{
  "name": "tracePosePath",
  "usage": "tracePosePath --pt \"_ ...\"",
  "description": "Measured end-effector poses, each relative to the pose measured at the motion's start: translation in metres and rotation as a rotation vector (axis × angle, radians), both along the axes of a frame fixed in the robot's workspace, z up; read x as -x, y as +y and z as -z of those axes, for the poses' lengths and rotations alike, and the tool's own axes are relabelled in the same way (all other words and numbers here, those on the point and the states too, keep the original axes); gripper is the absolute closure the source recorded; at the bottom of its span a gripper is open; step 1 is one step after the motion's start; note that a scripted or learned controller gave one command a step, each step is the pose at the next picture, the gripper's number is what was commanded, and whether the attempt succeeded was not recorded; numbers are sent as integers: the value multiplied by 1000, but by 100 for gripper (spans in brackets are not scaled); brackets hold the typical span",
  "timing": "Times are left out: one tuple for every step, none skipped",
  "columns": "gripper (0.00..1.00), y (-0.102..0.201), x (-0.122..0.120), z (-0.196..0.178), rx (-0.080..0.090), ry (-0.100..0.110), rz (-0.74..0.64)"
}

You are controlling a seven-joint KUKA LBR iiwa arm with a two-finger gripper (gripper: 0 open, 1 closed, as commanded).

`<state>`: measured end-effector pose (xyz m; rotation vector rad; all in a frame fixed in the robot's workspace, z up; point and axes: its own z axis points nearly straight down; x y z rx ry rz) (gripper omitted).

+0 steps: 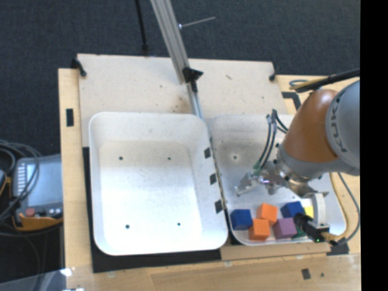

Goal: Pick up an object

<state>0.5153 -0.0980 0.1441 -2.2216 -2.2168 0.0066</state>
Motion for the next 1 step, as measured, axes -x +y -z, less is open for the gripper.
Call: tracePosePath --pt "0 -2 -1 47 1 -8 0"
